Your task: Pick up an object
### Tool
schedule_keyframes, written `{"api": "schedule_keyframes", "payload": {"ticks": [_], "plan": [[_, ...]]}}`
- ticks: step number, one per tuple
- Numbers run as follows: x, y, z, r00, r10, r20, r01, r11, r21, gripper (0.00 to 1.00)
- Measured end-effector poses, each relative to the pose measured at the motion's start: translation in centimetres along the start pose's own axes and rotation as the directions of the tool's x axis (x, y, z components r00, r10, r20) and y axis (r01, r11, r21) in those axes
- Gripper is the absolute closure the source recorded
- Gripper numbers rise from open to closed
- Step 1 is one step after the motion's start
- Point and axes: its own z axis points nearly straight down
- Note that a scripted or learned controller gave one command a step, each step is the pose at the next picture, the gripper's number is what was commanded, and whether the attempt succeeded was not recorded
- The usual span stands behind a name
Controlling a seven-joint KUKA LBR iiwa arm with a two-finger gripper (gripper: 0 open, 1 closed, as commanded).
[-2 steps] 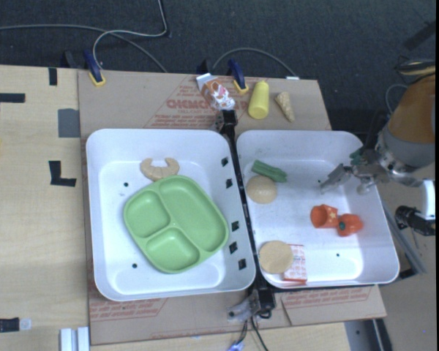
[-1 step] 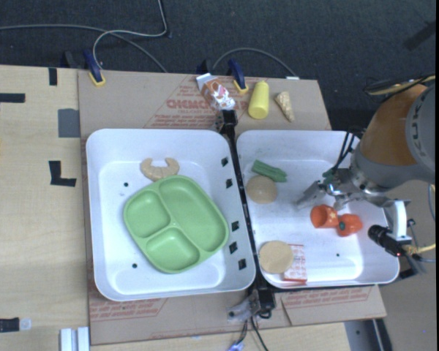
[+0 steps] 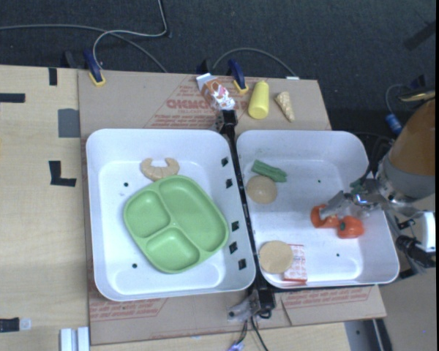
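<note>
Bench: I see a light wood top (image 3: 29,218) with black markings, and a brown cardboard sheet (image 3: 168,104) under both bins; dark floor behind, with cables trailing across it.
Loose on the cardboard: a small printed carton (image 3: 216,92), a yellow bottle (image 3: 258,99) and a pale cone-shaped piece (image 3: 284,105), all behind the bins.
Task thing: a red-orange object (image 3: 339,222), glossy and lumpy, in two joined lobes; I can't make out its exact form.
Its place: right part of the right bin, on the floor of it, near the far-right wall.
Gripper (image 3: 345,203): down low over the red-orange object, touching or nearly so; I cannot tell how its fingers stand or whether it has hold of anything.
Left bin (image 3: 102,148): a green divided tray (image 3: 175,223) with three compartments, and a tan curved piece (image 3: 159,168) just behind it.
Right bin (image 3: 351,146): a green strip (image 3: 268,171), a beige round (image 3: 262,189) just beside it, a tan disc (image 3: 276,256) lying on a white and red packet (image 3: 295,264) near the front wall.
</note>
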Motion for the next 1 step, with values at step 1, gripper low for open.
{"api": "schedule_keyframes", "payload": {"ticks": [1], "plan": [[4.63, 1.02, 4.13, 1.000, -0.001, 0.000, 0.001, 1.000, -0.003, 0.00]]}}
